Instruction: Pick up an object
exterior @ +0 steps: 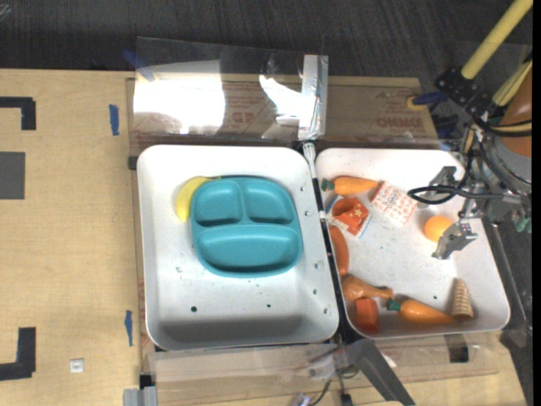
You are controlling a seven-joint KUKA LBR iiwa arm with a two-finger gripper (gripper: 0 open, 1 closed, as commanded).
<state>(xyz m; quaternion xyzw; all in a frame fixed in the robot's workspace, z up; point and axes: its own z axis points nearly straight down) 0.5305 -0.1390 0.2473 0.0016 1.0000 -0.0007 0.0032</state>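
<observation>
Nearest you, along the front wall of the right bin [494, 307], lies a row of toy food: a drumstick-shaped brown piece [365, 290], a red-orange chunk [365, 311] touching it, an orange carrot [423, 313] lying on its side, and a tan ridged cone [461, 299] standing near the front right corner. Further back in the same bin you see a long orange-red piece [339, 248] running along the left wall, a red packet [352, 216] just beside it, a second carrot [355, 185] near the back left corner, and a white card with red print [392, 203] lying flat next to the packet. An orange ball [438, 227] sits toward the right side of the bin, well apart from the front row. The gripper [454, 239] hangs over the right bin, just beside the ball on its right and front; nothing shows between its fingers, and whether the jaws are spread or pressed together cannot be told from this angle. Black cables loop above it. In the left bin [161, 294] a teal divided plate [245, 224] rests near the middle, with a yellow object [184, 197] partly hidden under its back left edge.
</observation>
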